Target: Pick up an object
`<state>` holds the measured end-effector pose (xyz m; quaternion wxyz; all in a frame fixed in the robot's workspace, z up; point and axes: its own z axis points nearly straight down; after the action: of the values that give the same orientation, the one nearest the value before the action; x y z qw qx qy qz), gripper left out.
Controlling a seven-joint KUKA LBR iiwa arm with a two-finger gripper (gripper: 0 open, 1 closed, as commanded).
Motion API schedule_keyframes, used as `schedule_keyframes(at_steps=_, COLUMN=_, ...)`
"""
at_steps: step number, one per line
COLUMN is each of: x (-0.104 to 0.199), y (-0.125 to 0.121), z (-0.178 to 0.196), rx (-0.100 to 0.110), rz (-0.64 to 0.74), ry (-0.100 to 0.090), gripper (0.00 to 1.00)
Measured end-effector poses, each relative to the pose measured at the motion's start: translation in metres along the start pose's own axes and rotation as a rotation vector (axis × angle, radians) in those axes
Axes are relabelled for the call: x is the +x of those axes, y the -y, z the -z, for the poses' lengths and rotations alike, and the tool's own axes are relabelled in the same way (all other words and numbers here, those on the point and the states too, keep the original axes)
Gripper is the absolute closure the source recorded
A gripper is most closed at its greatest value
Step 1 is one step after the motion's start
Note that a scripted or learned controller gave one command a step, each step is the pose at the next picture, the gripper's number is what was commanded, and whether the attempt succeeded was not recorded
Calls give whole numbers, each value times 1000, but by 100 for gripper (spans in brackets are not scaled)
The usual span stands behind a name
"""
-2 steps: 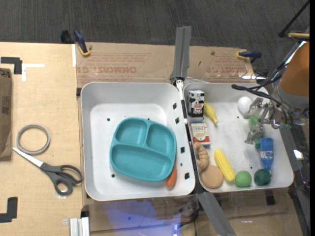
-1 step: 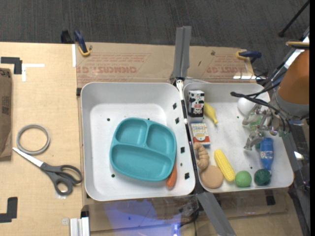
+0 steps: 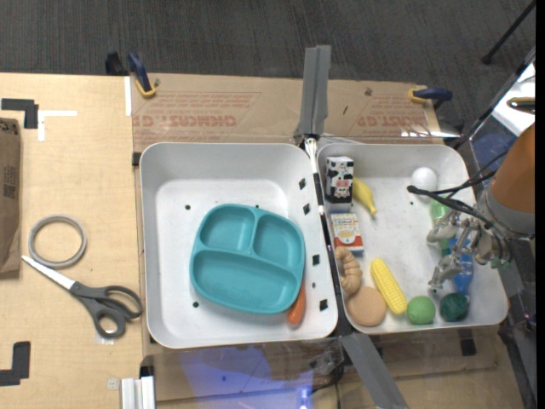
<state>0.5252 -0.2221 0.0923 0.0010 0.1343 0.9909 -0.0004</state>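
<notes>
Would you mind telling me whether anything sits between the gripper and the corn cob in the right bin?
Nothing visible does: bare white bin floor lies between the gripper and the corn cob. The green ball sits nearer the front, off that line.

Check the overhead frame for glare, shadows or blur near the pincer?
Camera view: lighting is even and soft, with only faint shadows inside the white bins. A bluish-violet glow sits on the bench's front edge. The teal tray and scissors are sharp. The pincer is cluttered and slightly soft, blending with the items under it.
</notes>
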Motion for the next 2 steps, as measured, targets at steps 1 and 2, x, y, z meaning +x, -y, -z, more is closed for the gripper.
schedule_keyframes(at_steps=1, x=-1, y=-2, z=10, rx=1, rz=4, ry=3, gripper=100)
schedule_keyframes(at_steps=2, x=-63, y=-18, z=0, rx=0, rz=-235, ry=2, gripper=100)
